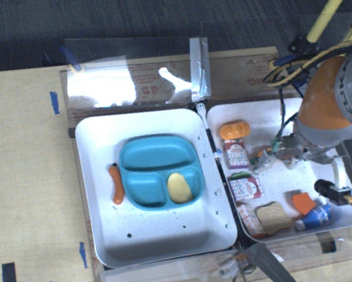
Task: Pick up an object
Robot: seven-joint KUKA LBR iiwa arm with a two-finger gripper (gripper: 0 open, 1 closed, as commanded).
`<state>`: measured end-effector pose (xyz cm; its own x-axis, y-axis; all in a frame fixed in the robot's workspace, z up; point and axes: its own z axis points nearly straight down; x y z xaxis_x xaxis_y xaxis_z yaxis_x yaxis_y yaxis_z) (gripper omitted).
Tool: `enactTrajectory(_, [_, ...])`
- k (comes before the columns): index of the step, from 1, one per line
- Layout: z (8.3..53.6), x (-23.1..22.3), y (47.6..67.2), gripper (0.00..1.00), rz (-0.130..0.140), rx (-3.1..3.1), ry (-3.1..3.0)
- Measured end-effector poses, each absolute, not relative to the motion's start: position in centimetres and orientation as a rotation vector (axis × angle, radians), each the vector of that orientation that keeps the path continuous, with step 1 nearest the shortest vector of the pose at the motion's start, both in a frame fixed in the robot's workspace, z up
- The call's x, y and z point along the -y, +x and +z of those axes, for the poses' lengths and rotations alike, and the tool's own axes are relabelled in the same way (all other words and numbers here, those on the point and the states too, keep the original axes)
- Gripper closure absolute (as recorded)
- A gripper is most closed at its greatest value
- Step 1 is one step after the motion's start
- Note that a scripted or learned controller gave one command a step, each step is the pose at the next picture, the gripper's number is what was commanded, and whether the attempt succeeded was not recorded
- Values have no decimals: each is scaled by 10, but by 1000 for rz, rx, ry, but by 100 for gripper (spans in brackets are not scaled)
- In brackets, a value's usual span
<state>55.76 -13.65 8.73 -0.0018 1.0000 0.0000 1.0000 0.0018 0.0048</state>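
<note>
Where foil packets (237, 155) lie, a rounded bun (234, 130) sits.

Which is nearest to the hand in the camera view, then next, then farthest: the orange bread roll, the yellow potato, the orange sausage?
The hand is over the right bin.
1. orange bread roll, in the same bin, top left corner.
2. yellow potato, in the blue tray, left bin.
3. orange sausage, beside the tray's left edge.
</note>
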Motion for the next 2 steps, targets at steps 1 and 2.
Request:
enactTrajectory(1, [87, 110, 604, 0, 5, -2235, 2199])
enactTrajectory(2, [85, 118, 650, 0, -22, -2164, 2299])
